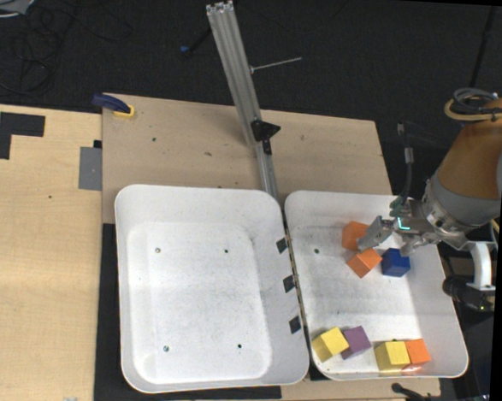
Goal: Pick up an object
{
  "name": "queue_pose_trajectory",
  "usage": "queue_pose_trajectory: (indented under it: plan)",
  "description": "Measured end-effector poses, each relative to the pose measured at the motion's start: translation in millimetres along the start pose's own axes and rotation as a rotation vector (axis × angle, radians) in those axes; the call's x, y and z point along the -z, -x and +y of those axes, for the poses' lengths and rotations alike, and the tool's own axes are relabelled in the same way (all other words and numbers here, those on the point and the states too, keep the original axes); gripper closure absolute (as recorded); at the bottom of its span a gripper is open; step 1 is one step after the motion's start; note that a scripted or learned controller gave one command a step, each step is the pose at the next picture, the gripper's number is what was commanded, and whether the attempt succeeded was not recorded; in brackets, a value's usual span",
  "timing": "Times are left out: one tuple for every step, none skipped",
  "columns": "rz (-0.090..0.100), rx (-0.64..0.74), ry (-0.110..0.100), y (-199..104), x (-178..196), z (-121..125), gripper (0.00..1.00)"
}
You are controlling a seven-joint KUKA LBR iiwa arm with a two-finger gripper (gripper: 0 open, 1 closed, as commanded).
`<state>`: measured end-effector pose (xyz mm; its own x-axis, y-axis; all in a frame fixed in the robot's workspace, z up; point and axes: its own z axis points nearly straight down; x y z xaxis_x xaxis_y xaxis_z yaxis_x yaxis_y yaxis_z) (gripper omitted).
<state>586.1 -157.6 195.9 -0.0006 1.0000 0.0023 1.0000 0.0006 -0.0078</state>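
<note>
Tool (389, 238): over the right bin (327, 342), near its back
Beside tool: three blocks (366, 262), just below its tip
Front of tool: four blocks (354, 341) along the bin's near wall
Left of tool: second bin (131, 204)

- I see two orange blocks (354, 236) (365, 262) and a blue cube (396, 264) clustered in my right bin's upper part.
- Along its near edge lie a yellow block (331, 342) touching a purple one (357, 340), then a yellow (391, 355) and orange pair (417, 352).
</note>
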Motion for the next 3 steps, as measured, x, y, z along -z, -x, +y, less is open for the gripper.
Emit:
queue_pose_trajectory:
  plan:
    - [-0.001,0.000,0.005,0,2,1,0.00]
    - [0.000,-0.001,-0.002,2,-61,-6,0.00]
    - [-0.002,-0.002,0.006,1,-106,-5,0.00]
